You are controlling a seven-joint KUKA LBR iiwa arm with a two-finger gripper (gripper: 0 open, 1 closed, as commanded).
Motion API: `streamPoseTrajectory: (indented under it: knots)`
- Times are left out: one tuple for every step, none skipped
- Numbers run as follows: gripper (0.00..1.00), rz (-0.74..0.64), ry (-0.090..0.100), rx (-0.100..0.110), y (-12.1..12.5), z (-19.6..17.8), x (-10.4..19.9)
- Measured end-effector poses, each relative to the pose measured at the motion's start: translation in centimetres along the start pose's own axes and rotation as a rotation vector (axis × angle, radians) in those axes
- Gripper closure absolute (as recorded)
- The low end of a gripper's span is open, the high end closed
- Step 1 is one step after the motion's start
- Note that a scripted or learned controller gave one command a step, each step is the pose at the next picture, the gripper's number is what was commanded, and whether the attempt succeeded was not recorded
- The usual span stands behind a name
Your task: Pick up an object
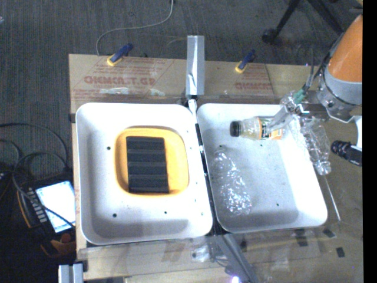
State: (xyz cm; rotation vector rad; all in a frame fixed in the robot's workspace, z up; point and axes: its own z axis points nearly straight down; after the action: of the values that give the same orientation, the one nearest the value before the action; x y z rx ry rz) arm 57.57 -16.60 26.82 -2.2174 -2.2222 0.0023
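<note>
Look to the right-hand bin: near its top edge a small clear bottle with a dark cap and amber liquid lies on its side, cap toward the left of the frame. The gripper sits just at the bottle's right end, in the upper right of the frame, hanging from the grey wrist with the orange band above it. You cannot tell from this angle whether the bottle is gripped or merely beside the tool.

Lower in the same bin, toward its left wall, you have a crumpled clear plastic piece lying flat — well apart from the bottle. Along the bin's right rim there is another clear, glinting object, upright or tilted you cannot say, blurred against the white wall.

The left-hand bin holds a yellow tray-like object at its centre with a black ridged block resting inside it.

Behind both bins, at the top of the frame, two blue-and-yellow clamps pin the brown board. At the lower left, a lit tablet lies on the floor among cables.
</note>
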Motion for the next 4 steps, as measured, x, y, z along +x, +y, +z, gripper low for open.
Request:
streamPoseTrajectory:
  knots:
    - [0.0, 0.315, 0.002, 0.001, 1.0, 8.5, -0.8]
    - [0.0, 0.222, -0.005, 0.0, 9.2, 10.4, 0.6]
    - [0.0, 0.171, -0.001, -0.001, 7.8, 14.2, -0.8]
    - [0.0, 0.013, -0.006, -0.032, 4.6, 16.9, -2.2]
